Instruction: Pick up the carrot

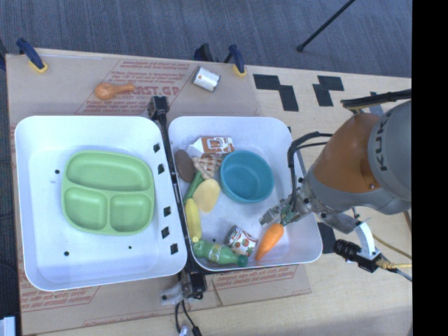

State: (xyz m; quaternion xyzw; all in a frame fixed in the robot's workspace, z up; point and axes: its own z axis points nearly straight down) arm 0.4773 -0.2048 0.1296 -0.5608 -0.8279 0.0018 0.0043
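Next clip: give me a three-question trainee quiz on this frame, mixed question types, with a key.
1. True or false: the carrot lies in the left bin.
2. Multiple choice: what sits in the left bin? A) a blue bowl B) a green divided plate C) a green bottle
3. Fill in: the tool is just above the carrot's ____ end.

Key:
1. False; it lies in the right bin, near its lower right corner.
2. B, the green divided plate. The blue bowl and green bottle are in the right bin.
3. Upper (thick) end.
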